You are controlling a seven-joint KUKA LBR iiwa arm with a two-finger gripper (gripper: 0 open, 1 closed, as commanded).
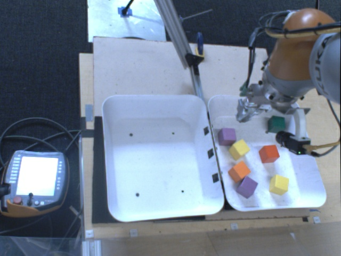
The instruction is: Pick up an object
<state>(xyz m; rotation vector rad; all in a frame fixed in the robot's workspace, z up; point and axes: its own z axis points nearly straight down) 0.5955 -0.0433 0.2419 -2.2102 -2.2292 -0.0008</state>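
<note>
Several small blocks lie in the right bin [311,193]: a purple block [227,136], a yellow block [239,149], a red block [269,153], an orange block [239,170], a second purple block [247,186] and a second yellow block [278,184]. A green block [276,124] sits at the back, partly hidden by the arm. My gripper [246,111] hangs over the bin's back left part, beyond the first purple block and left of the green one. I see no block in it.
The left bin [154,99] stands beside the right one, sharing a middle wall. A slanted metal pole [175,25] crosses the board behind the bins. A teach pendant [34,183] lies off the bench at the far left.
</note>
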